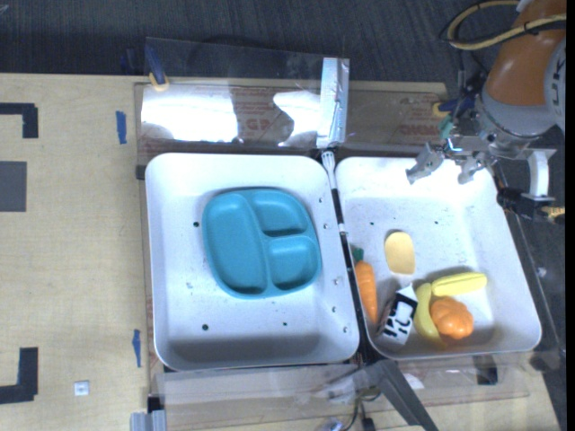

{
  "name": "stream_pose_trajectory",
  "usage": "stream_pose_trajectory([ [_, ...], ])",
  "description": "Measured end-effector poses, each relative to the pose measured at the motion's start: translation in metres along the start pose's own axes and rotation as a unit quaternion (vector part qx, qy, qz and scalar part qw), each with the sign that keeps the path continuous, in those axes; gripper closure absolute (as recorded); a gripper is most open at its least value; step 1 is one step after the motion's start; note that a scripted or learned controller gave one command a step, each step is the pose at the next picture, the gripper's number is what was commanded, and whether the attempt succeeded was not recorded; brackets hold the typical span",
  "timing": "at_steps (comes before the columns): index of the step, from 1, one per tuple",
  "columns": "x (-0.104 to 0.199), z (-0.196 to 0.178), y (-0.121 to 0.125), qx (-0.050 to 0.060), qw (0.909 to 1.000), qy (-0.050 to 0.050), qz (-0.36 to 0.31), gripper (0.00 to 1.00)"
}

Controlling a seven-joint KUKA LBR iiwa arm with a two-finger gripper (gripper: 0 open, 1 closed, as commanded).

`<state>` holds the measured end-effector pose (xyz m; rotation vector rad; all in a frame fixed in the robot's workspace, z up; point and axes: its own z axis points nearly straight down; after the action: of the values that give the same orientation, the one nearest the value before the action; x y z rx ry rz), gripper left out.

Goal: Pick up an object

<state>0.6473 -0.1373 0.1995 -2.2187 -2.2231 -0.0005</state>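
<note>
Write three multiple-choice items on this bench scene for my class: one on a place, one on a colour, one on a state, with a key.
1. Where does the divided plate lie? A. left bin B. right bin C. on the bench
2. What colour is the plate? A. red B. blue C. green
3. How are the gripper's fingers? A. spread open, holding nothing B. clamped on the carrot C. clamped on the plate

Key: A, the divided plate rests in the left bin; B, it is blue; A, the gripper hangs open over the right bin, apart from the carrot.
</note>
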Motion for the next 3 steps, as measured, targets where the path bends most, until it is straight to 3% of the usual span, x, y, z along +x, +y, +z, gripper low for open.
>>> stream_pose_trajectory([
  [1, 0.031, 0.000, -0.002, 0.000, 0.9941, 0.000, -0.108, 0.00],
  [2, 0.038, 0.067, -0.064, 0.001, 0.9646, 0.000, -0.264, 0.00],
  [3, 0.038, 0.066, -0.063, 0.000, 0.9645, 0.000, -0.264, 0.00],
])
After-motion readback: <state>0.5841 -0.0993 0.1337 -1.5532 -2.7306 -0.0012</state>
